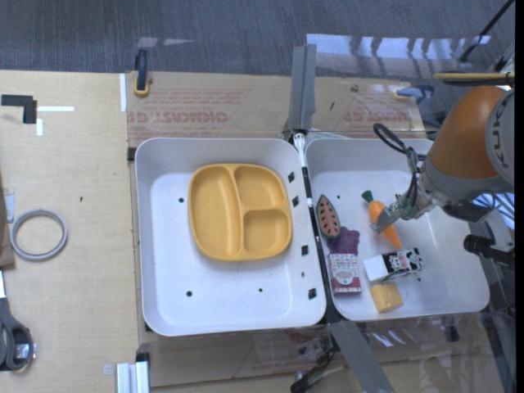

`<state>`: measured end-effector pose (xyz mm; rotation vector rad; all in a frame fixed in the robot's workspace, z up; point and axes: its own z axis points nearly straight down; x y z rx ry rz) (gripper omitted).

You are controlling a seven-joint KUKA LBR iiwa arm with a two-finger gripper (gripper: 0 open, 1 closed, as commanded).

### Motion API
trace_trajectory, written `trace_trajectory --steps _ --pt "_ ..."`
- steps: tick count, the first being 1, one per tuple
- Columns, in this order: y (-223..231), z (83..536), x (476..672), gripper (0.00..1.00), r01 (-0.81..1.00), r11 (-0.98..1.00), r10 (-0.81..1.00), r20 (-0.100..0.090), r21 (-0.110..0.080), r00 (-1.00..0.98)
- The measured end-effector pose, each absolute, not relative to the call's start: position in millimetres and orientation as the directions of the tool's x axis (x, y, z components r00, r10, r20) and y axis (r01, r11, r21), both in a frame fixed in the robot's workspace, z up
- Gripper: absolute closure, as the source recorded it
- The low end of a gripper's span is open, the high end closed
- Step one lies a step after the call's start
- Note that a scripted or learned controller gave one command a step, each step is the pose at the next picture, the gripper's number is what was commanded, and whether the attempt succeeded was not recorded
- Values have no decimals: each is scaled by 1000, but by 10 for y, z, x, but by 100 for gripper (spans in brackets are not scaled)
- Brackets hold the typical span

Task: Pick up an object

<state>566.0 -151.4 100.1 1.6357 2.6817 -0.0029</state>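
I have the gripper [391, 217] down in the right bin [458, 289], sitting right on the toy carrot [381, 219], which lies slanted near the middle of that bin with its green top pointing up and away. The arm [467, 150] comes in from the right at a low angle, which I take to be why the gripper meets the carrot from its side, not from above. From this view I cannot tell whether it is open, closed or gripping the carrot; the tip is small and blends into the orange.

The other items cluster toward the bin's front left: a watermelon slice [328, 215] against the dividing wall, a purple piece [348, 240] just beside it, a small red carton [345, 272], a black-and-white carton [395, 264] and a yellow block [386, 296]. The carrot stands slightly apart from these, so it looks the easiest pick.

The left bin [164, 285] carries a yellow divided plate [240, 211].
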Motion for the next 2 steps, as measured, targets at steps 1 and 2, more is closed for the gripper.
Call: trace_trajectory --steps 1,2 --pt "-1163 930 4835 100 884 467 884 -4 5 -467" --pt "-772 1911 5601 100 979 202 979 -2 -2 -202"
